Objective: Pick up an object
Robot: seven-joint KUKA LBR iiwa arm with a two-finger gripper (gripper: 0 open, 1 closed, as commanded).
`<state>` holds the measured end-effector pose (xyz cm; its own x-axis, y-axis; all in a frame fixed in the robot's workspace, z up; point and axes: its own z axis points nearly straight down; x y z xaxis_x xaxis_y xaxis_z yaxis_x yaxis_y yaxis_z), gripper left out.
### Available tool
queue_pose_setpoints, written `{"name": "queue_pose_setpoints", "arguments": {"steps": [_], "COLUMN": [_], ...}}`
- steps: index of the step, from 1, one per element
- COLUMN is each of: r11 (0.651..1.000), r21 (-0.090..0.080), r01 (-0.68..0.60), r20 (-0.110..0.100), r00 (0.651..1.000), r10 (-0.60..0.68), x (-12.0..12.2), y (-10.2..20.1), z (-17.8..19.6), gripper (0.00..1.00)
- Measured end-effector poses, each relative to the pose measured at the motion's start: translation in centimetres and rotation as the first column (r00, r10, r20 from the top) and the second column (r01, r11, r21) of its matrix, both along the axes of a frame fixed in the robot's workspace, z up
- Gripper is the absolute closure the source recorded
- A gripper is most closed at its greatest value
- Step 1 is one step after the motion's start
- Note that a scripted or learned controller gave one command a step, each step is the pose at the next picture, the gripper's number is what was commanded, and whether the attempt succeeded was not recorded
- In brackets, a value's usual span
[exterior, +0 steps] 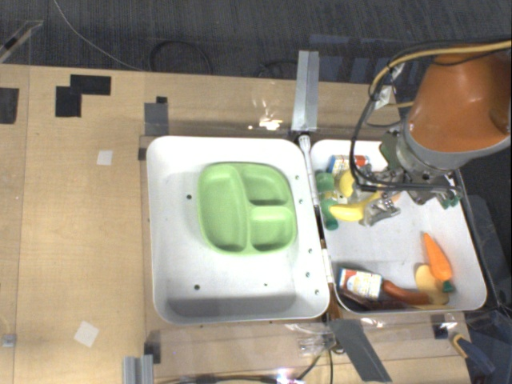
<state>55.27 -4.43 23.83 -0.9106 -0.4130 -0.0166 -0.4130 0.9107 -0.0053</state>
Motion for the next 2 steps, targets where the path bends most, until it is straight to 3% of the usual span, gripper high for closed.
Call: {"name": "queue_pose_setpoints", "arguments": {"steps": [1,2], "r11": [1.000,0.993], "r21": [0.001,0.001], "r01": [-0.014,-0.120], "r20": [-0.005,-0.008], "r00": [1.000,0.993], "r10": [0.014,0.120], "x": [7.5,-0.5], "y": [3.3,9.3], "z": [0.8,0.2], "gripper": [1.00,1.00]}}
